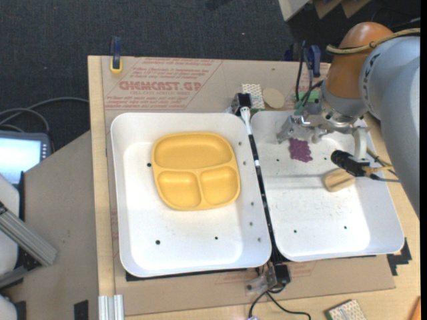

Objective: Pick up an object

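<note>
Reaching in from the right, my grey arm (393,72) puts my jaws at the far end of the right bin (333,245), close to its back rim. Whether the jaws are spread or pressed together I cannot tell from this angle, and I see nothing pinched between them.

A purple lump (300,150) lies on the bin floor just on the near side of the jaws. I cannot tell whether they touch it. A tan block (339,180) lies further to the right in the same bin, near the lump but apart from it.

The left bin (193,245) holds a yellow plate (195,171) with three compartments, lying flat towards its far half. Both bins stand side by side on the desk (167,79), whose brown top carries red print behind the left bin.
</note>
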Tool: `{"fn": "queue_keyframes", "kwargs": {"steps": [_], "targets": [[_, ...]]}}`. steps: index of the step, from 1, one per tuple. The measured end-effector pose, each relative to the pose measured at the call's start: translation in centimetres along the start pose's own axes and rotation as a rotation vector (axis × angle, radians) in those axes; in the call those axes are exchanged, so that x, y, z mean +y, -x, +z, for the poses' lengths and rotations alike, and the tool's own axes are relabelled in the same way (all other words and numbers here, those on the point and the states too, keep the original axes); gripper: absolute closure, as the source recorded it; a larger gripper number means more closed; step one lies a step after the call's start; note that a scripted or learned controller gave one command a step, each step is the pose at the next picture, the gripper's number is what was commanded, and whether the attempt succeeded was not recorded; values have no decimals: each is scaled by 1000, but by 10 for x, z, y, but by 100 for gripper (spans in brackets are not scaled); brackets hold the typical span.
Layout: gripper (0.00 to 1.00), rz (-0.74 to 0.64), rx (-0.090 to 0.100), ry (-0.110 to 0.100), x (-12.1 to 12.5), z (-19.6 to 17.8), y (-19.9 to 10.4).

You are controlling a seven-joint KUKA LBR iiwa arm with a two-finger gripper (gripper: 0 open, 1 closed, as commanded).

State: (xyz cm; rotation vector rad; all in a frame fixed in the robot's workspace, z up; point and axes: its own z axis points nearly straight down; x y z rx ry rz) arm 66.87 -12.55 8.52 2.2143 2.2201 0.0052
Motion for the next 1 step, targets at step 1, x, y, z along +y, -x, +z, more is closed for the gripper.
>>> {"fn": "queue_keyframes", "kwargs": {"steps": [1], "targets": [[0, 8, 1, -6, -27, 0, 89]]}}
